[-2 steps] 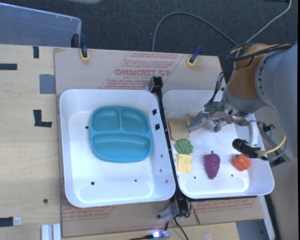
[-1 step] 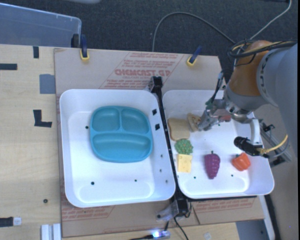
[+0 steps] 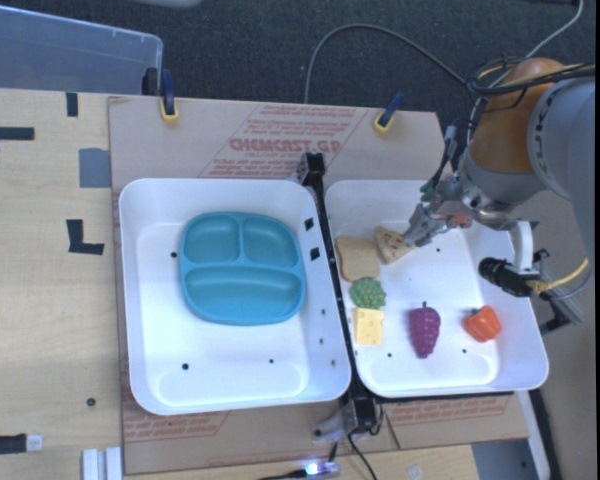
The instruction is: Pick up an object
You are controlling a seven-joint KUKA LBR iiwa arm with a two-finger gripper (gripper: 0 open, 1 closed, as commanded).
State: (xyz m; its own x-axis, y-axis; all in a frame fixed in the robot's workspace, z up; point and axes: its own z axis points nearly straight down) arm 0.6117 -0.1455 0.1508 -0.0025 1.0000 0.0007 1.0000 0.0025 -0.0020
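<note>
While the grey arm (image 3: 540, 158) with its orange band reaches in from the right, its tool (image 3: 420, 230) sits low over the right bin (image 3: 510, 368), its tip at a small tan piece (image 3: 390, 242) near the bin's upper left part. Whether the tool is released or clenched on that piece cannot be told from this angle. Just beside the tan piece, to its left, lies a larger tan slice (image 3: 357, 258) against the bin's left wall. Below that slice come a green broccoli-like piece (image 3: 368, 293) and, touching it underneath, a yellow block (image 3: 369, 326). A purple grape bunch (image 3: 424, 330) lies near the middle of the bin's lower half, and an orange-red pepper (image 3: 483, 323) lies to its right, well apart from the tool. In the left bin (image 3: 145, 368) rests a blue divided plate (image 3: 244, 268). Both bins stand side by side on the table (image 3: 40, 288), on a cardboard sheet (image 3: 280, 138) held by two clamps at its far edge.
</note>
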